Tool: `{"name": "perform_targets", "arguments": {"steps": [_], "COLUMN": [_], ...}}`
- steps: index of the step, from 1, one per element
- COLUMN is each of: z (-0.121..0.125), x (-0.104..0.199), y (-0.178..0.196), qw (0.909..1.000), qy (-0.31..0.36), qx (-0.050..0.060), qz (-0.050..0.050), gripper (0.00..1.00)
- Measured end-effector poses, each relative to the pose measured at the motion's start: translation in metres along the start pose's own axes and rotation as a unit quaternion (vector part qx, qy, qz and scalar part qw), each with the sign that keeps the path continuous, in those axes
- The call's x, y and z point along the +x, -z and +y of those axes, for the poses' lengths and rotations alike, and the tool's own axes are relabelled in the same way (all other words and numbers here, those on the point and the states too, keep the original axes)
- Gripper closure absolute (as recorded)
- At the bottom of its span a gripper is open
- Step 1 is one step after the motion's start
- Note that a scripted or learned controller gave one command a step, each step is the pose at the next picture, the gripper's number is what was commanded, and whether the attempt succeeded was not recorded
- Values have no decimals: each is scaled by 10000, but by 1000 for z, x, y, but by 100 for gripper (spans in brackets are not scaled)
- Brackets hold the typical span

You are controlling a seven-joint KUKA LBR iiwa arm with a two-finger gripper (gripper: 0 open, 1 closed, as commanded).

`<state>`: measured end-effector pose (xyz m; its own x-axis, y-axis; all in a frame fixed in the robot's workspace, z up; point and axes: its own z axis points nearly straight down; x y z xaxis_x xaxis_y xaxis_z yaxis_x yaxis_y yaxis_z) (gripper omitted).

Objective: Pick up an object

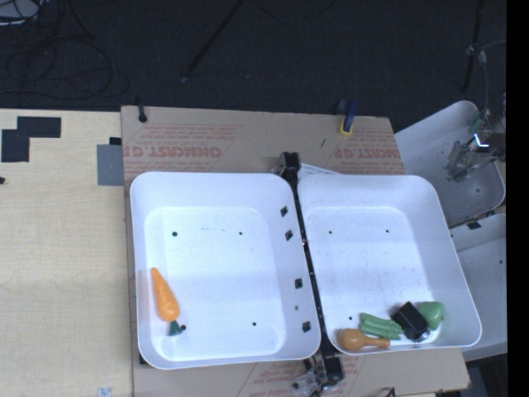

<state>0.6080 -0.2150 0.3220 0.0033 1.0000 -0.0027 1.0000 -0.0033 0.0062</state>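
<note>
One orange carrot (164, 295) lies alone in the left bin (207, 190), well left of the black divider (299, 259) between the bins. It looks light, rigid and smooth, likely plastic, so it may slip. Taking it across its thick middle seems safest. Right of the divider, a green pod (379, 326), a black block (411, 321) and a tan gourd (360, 340) crowd together.

Both white bins, left (211, 193) and right (372, 190), look like smooth plastic with a faint sheen. Under them lies matt brown cardboard (248, 143) with red print. The tabletop (58, 255) at the left of the frame is pale wood grain, matt. The toy carrot (164, 295), lower left, looks smooth and plastic, as does the green piece (431, 312) at lower right
</note>
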Motion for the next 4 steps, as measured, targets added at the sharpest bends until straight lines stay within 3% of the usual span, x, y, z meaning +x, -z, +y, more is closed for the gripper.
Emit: {"name": "perform_targets", "arguments": {"steps": [1, 4], "z": [36, 17], "x": [4, 2], "y": [-91, -45], "qw": [10000, 10000], "qy": [43, 15], "qx": [56, 26], "qz": [17, 10], "gripper": [100, 100]}}
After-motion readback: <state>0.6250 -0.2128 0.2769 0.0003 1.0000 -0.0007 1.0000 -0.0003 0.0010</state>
